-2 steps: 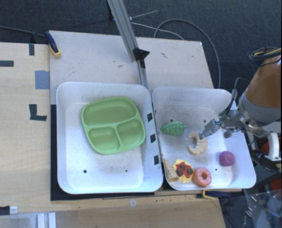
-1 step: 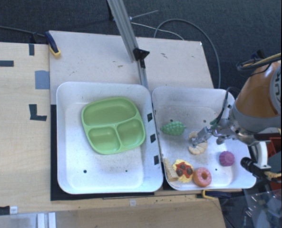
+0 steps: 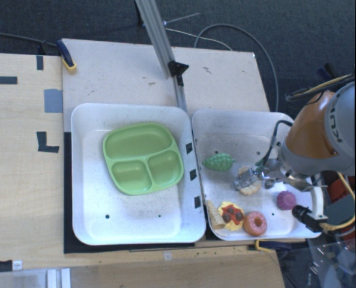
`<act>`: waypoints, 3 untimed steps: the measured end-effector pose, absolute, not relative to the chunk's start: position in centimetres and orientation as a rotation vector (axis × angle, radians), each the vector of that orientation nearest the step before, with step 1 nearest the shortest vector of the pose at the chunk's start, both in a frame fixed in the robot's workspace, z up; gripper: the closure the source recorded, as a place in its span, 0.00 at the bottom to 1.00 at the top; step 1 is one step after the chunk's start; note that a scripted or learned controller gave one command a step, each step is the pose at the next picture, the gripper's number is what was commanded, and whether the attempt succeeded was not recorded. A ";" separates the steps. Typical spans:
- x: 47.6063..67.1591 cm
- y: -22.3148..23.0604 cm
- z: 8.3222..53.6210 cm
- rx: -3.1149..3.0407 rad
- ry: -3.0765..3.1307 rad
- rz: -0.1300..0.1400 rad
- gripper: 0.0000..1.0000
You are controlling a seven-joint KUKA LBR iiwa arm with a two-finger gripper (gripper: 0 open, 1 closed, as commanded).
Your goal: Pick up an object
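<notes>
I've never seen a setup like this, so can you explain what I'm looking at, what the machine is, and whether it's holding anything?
One camera looks down at a slant on a bench with two shallow white bins. The left bin holds a green divided plate. The right bin holds toy food: a green leafy piece, a pizza slice, a donut, a purple ball and a tan piece. The grey-and-orange robot arm reaches in from the right; its gripper sits low beside the tan piece. I can't tell whether it holds anything.

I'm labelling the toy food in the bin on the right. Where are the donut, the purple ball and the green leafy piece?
donut (image 3: 255, 223): camera view, on its pink frosted ring.
purple ball (image 3: 286, 200): camera view, on its rounded top.
green leafy piece (image 3: 218, 161): camera view, on the middle of its bumpy body.
</notes>
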State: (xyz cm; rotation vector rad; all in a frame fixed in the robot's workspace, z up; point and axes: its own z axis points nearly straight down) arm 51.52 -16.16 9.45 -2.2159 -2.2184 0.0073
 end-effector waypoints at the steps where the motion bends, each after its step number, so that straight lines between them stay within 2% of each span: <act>1: 51.6 -16.1 10.7 -2.215 -2.222 0.003 1.00; 3: 52.1 -15.0 22.7 -2.222 -2.228 -0.004 1.00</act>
